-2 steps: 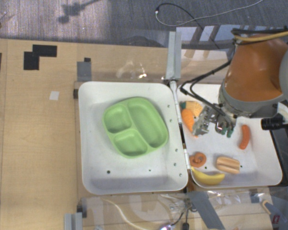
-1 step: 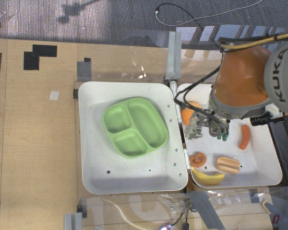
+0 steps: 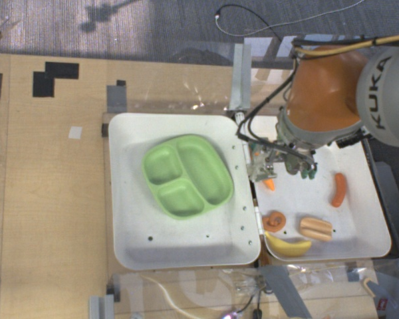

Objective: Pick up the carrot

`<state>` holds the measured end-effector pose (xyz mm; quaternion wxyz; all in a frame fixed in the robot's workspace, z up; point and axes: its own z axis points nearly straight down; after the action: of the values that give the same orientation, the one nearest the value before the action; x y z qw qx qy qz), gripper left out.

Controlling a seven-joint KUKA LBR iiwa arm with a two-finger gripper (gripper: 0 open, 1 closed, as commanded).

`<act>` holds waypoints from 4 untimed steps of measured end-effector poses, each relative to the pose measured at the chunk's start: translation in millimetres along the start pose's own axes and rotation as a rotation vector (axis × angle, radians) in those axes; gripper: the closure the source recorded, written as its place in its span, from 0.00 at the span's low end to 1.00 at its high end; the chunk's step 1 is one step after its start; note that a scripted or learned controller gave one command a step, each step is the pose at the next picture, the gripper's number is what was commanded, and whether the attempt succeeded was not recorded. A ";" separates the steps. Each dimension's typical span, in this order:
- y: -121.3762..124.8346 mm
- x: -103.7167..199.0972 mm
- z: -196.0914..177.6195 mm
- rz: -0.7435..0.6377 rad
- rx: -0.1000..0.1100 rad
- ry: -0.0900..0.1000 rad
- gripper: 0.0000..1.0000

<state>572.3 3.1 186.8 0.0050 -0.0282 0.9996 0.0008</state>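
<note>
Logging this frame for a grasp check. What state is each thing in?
carrot: on the right bin's floor, under the gripper
green plate: flat in left bin
banana: lying at the right bin's near edge
sausage: lying loose
hot dog: lying loose

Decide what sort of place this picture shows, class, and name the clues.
Probably a robotics lab bench, not a kitchen: a grey and orange robot arm reaches over two shallow white bins, toy-like food lies near a green divided plate, and loose black cables trail behind.
</note>
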 end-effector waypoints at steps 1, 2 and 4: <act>-0.1 0.0 0.0 0.001 0.000 0.000 0.00; -43.4 21.8 0.2 -0.016 0.001 0.002 0.00; 18.3 -22.1 1.4 -0.119 -0.001 0.002 1.00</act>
<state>593.3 22.6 185.7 0.0042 -0.0877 0.9961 0.0009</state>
